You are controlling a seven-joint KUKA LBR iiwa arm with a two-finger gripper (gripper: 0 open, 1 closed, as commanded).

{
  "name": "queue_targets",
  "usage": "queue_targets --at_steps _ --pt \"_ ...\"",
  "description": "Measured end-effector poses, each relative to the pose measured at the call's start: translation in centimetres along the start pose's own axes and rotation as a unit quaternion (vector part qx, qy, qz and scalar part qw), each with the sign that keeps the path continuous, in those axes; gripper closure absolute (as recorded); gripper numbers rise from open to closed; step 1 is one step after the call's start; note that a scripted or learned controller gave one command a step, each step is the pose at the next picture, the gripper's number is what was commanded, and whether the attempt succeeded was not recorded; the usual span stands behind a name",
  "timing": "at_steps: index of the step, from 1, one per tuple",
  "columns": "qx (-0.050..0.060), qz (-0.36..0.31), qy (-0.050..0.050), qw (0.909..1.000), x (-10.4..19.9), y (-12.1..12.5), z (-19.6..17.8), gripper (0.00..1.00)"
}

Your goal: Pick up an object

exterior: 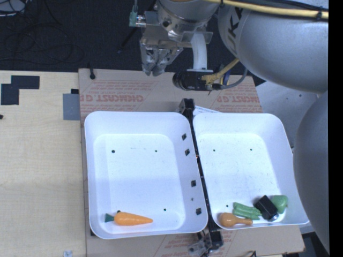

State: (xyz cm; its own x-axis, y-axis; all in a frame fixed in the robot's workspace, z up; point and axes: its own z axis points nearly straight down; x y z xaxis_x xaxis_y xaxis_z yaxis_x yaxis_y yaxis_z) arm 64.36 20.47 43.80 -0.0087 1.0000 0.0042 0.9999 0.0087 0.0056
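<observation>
An orange toy carrot (132, 219) with a green stub lies in the left bin (96, 143), near its front edge. In the front right corner of the right bin (278, 127) sit a green pod-shaped toy (246, 211), a black block (266, 208), a green rounded piece (280, 201) and a tan pear-shaped toy (233, 220), crowded together. My gripper (156, 67) hangs high above the back of the bench, beyond the left bin's far rim, with nothing between its fingers as far as I can see.
The grey arm (278, 31) fills the upper right and reaches over the back of the right bin. A black divider clamp (193, 159) runs between the bins. Cardboard (118, 90) lies under both bins; the wooden bench (37, 165) extends left.
</observation>
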Motion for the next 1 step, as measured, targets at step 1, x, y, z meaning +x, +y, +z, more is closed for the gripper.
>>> queue_targets --at_steps 1 --pt "0.007 0.002 -0.003 1.0000 4.04 -1.69 5.89 1.00"
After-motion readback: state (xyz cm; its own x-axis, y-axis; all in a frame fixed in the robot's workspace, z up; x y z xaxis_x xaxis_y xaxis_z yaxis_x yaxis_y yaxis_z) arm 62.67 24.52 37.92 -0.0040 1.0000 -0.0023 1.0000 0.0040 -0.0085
